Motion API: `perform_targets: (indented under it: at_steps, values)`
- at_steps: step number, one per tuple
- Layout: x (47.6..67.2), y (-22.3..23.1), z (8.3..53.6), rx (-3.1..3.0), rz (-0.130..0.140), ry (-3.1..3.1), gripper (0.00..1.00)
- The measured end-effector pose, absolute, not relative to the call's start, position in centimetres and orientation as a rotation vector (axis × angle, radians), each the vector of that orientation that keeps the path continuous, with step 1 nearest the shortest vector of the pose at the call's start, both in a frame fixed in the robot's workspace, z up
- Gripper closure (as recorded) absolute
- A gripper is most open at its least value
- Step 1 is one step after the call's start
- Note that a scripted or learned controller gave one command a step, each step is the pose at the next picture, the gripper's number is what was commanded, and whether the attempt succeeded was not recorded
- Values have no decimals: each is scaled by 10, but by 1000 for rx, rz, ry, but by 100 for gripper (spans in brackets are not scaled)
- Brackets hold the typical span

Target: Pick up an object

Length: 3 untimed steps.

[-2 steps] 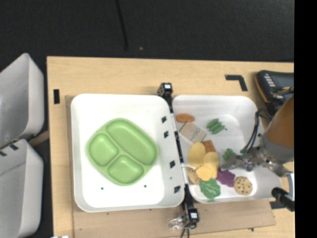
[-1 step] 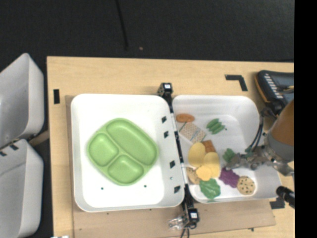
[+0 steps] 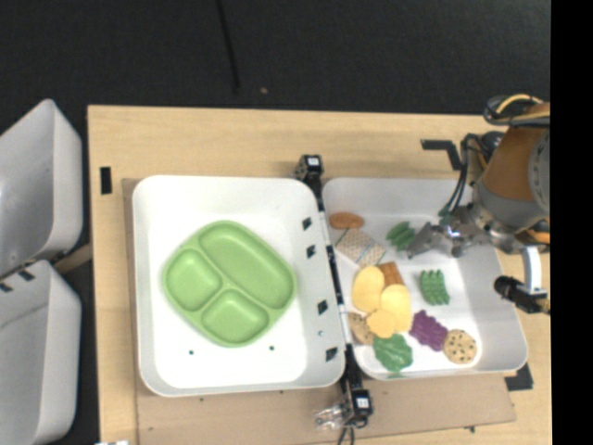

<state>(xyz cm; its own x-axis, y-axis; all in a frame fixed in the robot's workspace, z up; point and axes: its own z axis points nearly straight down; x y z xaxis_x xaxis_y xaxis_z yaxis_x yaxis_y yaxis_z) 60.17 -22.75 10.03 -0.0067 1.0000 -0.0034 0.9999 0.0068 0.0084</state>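
Note:
The right bin [image 3: 491, 341] holds several toy foods. A brown oval piece [image 3: 346, 220] and a checkered cracker [image 3: 359, 246] lie near its left wall. Yellow pieces [image 3: 382, 302] are piled in the middle, beside a brown block [image 3: 392, 272]. Purple grapes [image 3: 428, 329], a cookie [image 3: 460, 346] and a green leaf [image 3: 393, 351] lie along the front. My gripper [image 3: 435, 238] hangs low over the bin's back half. A small green piece [image 3: 401, 235] lies just to its left and a ridged green piece [image 3: 434, 286] in front of it. Nothing shows in its grasp.
The left bin [image 3: 157, 211] holds a green divided plate [image 3: 230, 283]. Black clips run down the seam between the bins [image 3: 326, 276]. The grey arm with its orange band [image 3: 510, 170] leans over the right bin's far right corner. White boxes [image 3: 32, 248] stand to the bench's left.

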Motion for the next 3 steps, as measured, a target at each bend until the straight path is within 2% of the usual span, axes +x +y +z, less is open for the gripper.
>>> perform_targets:
  at_steps: [1,2,3]
  values:
    - [536,-229,99,2227,-6,2222,0]
    - [513,-230,117,2223,-3,2221,0]
    - [561,-228,98,2216,0,2224,0]
